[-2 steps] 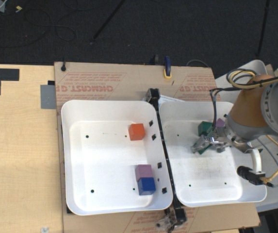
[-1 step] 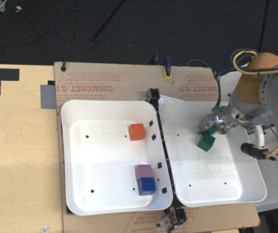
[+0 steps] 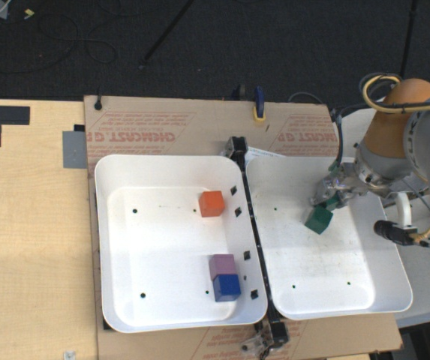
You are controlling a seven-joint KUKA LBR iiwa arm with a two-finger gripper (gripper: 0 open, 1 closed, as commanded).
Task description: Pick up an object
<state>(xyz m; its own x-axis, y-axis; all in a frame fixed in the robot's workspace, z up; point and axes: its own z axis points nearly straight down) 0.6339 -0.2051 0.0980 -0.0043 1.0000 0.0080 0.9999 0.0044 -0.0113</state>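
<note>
Green block (image 3: 319, 220) tilted at the upper middle of the right bin (image 3: 365, 298), touching the gripper (image 3: 333, 201) just at its 1 o'clock. Whether clamped between the fingers or only hanging against them: impossible to tell from above, and the jaw opening unreadable too, with the wrist and cabling in the way.

Best handled, judging from this, by confirming the hold first, then rising straight and slowly, no sideways swing, since a block gripped by a corner would likely twist free. If loose, better to re-centre over the block and square to its faces.

Toward 9 o'clock, across the divider in the left bin (image 3: 124, 306): orange cube (image 3: 211, 203). At 7 o'clock: purple block (image 3: 222, 265) touching blue cube (image 3: 227, 286). All well apart from the work.
</note>
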